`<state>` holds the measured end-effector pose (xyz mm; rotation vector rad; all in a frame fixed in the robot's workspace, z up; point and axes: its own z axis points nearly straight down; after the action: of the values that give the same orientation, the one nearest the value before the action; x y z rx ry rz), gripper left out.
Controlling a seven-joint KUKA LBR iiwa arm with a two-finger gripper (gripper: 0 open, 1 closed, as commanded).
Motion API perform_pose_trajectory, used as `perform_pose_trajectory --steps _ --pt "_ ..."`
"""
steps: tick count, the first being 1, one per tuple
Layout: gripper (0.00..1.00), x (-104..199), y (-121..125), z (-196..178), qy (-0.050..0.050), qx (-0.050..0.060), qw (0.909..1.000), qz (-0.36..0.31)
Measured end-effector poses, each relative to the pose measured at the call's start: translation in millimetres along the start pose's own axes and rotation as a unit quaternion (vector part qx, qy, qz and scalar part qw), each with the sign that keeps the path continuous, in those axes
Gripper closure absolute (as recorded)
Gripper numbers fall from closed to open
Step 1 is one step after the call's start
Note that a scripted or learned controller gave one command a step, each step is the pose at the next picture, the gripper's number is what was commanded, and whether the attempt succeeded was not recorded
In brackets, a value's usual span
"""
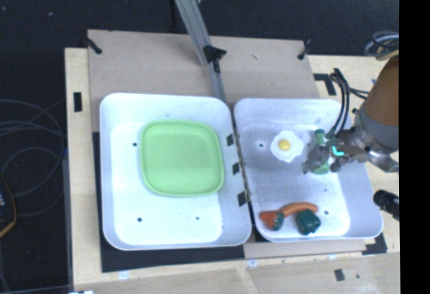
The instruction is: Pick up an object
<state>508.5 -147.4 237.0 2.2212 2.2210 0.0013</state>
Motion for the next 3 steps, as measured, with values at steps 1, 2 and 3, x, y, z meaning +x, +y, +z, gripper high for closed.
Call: perform_pose_trajectory --steps 1,2,3 --pt "0.00 0 0 0 0.000 0.000 1.0000 0.000" --pt "0.00 1 -4 62 0.000 0.003 1.0000 0.000" --pt "0.00 -2 5 117 0.000 0.003 1.0000 0.000"
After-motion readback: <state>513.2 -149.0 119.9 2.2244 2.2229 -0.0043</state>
